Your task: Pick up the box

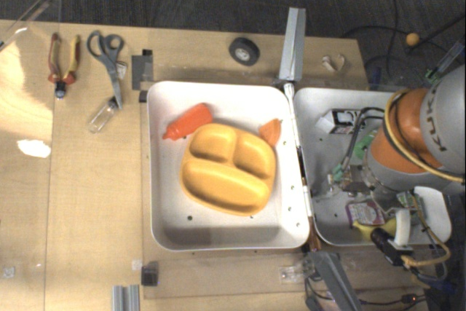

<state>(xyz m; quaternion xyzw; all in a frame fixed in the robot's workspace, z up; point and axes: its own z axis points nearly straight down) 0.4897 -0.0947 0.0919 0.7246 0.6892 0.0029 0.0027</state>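
Note:
A small purple-and-white box (pixel 363 213) lies near the front edge of the right bin (pixel 324 116). The arm's grey body with its orange band (pixel 408 129) hangs over that bin. My gripper (pixel 349 180) points down just above and left of the box, mostly hidden under the wrist and its cables. I cannot make out whether it touches the box.
A yellow piece (pixel 366 230) and a white object (pixel 431 205) lie beside the box. The left bin (pixel 164 229) holds a large yellow divided tray (pixel 228 167) and two orange pieces (pixel 188 120) (pixel 271 130). Scissors (pixel 109 58), pliers (pixel 62 62) and a tape roll (pixel 244 50) rest on the bench behind.

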